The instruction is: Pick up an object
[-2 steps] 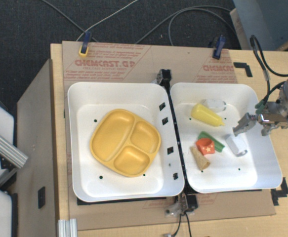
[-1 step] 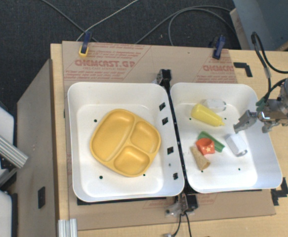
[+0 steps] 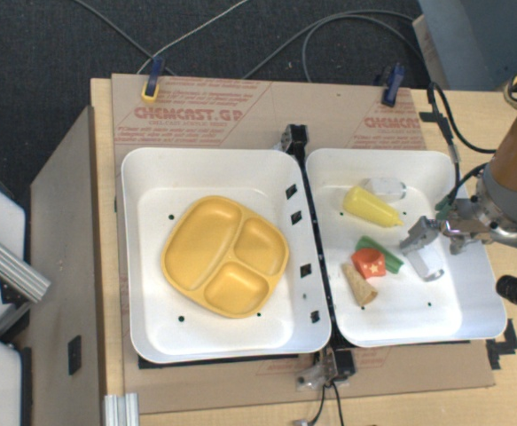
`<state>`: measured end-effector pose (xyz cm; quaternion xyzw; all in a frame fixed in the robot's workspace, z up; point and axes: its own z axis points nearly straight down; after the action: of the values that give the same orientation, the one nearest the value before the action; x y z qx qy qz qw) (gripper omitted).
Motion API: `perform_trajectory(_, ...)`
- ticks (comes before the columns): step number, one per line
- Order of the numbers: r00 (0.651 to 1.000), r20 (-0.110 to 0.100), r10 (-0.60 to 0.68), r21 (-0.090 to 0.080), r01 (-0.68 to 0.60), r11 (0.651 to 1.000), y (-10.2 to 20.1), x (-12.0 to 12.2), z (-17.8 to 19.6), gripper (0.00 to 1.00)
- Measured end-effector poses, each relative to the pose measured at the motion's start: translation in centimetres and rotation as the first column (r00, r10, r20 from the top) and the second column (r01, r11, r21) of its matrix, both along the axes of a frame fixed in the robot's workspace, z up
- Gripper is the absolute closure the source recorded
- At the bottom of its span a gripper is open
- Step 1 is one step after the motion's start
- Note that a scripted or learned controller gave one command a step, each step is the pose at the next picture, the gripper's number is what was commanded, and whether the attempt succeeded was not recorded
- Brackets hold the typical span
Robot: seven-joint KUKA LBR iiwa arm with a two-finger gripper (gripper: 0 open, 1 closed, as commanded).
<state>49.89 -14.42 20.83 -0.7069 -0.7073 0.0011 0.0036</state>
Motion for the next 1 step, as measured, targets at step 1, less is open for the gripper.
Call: perform_trajectory(1, 1.000, 0.001, -0.001, 0.000, 0.001, 1.000, 0.47, -0.20, -4.30, 0.00)
